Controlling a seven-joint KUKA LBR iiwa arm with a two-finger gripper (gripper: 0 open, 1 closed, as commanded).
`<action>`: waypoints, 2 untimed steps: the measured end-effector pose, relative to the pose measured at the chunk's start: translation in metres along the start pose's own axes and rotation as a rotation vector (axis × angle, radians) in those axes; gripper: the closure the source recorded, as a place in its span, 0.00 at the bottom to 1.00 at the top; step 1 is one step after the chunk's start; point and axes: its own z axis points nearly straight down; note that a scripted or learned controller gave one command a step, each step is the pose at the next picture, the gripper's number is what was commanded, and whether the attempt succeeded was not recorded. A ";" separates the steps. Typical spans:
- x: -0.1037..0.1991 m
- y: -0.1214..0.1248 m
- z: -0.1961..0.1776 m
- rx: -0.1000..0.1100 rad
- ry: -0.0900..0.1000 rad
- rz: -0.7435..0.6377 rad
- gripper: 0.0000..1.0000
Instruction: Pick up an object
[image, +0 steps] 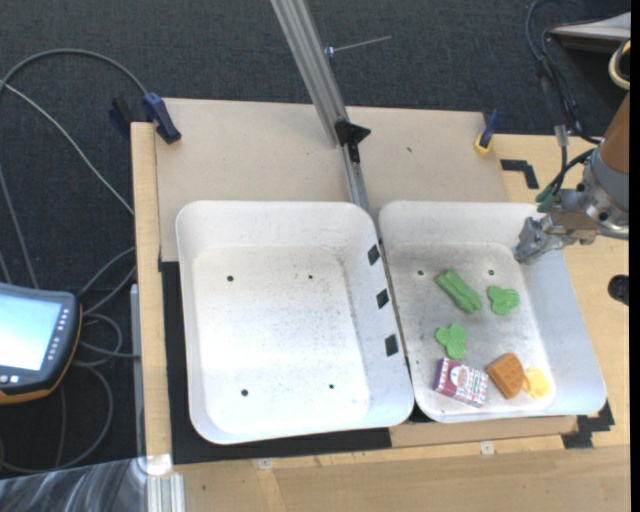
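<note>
The right bin (560, 290) holds several small objects: a long green piece (457, 289), a small green blob (503, 299), another green piece (452, 340), a pink and white carton (460, 382), an orange block (506, 375) and a yellow piece (537, 382). My gripper (531, 243) hangs over the bin's upper right edge, up and to the right of the green pieces. Nothing shows between its fingers.
The left bin (200, 300) lies beside the right one. A metal pole (318, 80) slants down to the gap between the bins. Blue clamps (160, 115) and a yellow clamp (486, 135) grip the board's back corners. A tablet (30, 340) lies off the bench's left side.
</note>
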 end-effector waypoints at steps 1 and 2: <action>0.042 0.017 0.011 0.007 0.004 -0.004 1.00; 0.091 0.035 0.024 0.008 0.004 -0.005 1.00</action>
